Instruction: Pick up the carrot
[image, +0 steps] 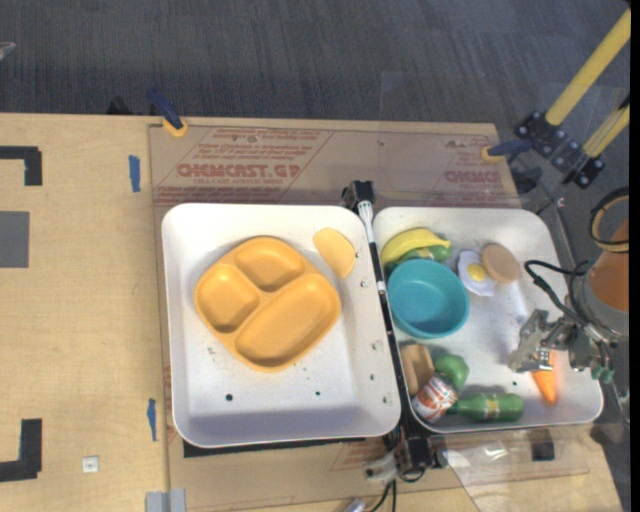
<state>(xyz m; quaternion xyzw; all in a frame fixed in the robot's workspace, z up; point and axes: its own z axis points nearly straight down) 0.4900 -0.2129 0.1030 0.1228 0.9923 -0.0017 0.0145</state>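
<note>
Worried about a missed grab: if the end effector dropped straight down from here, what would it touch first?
Probably the carrot, lying just beneath the end effector near the right bin's lower right corner; depth is hard to judge.

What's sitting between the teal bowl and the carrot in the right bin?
In the camera view, mostly bare white bin floor, then the gripper just beside the carrot. The bowl sits further left.

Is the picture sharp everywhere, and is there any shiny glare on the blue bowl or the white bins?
Camera view: mostly sharp and evenly lit; the round blue bowl shows only a soft sheen, and the two shallow white bins have no harsh glare, just faint shadows along their rims. The metal two-finger gripper by the small orange carrot looks a little blurry, so its fine detail is hard to make out.
</note>
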